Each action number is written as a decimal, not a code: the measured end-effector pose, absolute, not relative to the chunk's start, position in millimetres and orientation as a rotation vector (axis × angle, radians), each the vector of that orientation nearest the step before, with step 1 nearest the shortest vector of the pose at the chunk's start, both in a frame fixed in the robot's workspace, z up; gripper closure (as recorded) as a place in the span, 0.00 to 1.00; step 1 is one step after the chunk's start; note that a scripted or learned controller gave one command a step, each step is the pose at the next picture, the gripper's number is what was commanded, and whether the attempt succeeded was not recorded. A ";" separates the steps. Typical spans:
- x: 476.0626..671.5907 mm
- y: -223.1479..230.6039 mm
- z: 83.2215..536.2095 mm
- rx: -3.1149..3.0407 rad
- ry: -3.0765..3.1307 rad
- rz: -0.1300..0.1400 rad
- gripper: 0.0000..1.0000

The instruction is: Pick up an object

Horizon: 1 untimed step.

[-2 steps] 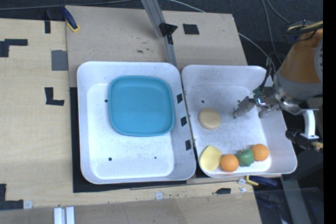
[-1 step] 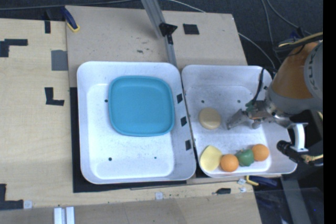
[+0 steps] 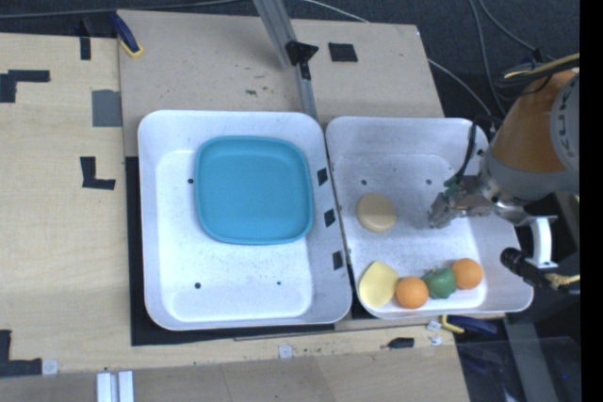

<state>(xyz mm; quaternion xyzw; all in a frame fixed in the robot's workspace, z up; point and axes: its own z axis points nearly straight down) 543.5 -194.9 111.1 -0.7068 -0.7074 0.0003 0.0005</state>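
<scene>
I have the two-finger gripper [image 3: 443,212] low inside the right-hand shallow white bin [image 3: 396,132], near its right wall; it is too small and dark for me to tell how it is set. Nearest candidate is the round beige disc-like object [image 3: 377,213], just to its left and apart from it. Risk: closing short of it and grasping nothing, or nudging it away. The pale yellow wedge [image 3: 377,283], two orange balls [image 3: 411,293] and green piece [image 3: 439,281] crowd the front edge. The square blue plastic plate [image 3: 252,189] sits in the left bin.

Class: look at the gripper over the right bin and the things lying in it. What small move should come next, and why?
Probably shift the gripper left toward the round beige object: it lies alone, apart from the cluster at the right bin's near edge, and nearest the gripper.
</scene>
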 end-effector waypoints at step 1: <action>546.0 -196.2 173.5 -2.224 -2.225 -0.004 1.00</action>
